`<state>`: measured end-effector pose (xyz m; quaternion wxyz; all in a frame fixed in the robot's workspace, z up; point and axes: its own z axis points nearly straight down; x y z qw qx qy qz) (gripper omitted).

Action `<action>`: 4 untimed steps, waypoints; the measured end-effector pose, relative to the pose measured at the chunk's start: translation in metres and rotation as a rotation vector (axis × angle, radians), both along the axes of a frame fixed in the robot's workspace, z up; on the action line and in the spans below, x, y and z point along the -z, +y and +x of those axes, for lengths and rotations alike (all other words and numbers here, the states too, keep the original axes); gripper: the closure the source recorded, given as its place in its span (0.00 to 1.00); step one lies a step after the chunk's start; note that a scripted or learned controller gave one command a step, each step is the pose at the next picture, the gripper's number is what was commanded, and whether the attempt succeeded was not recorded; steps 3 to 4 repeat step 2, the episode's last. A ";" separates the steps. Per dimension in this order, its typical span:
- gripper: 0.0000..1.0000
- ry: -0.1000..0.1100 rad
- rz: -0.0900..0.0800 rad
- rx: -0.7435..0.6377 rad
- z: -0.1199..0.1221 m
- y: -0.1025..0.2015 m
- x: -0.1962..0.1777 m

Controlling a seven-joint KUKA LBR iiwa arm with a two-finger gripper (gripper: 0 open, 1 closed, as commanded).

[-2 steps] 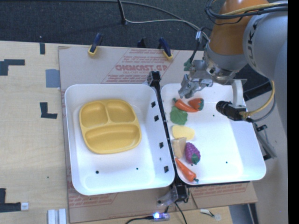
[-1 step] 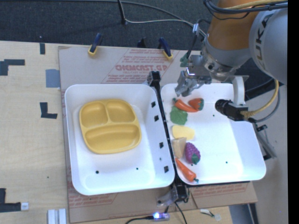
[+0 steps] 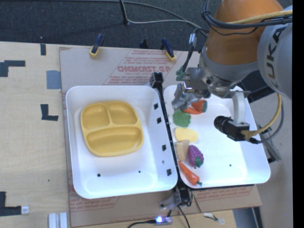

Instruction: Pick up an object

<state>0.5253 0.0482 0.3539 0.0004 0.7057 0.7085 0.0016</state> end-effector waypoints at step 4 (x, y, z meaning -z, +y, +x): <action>0.00 0.003 -0.002 0.004 0.014 0.033 -0.016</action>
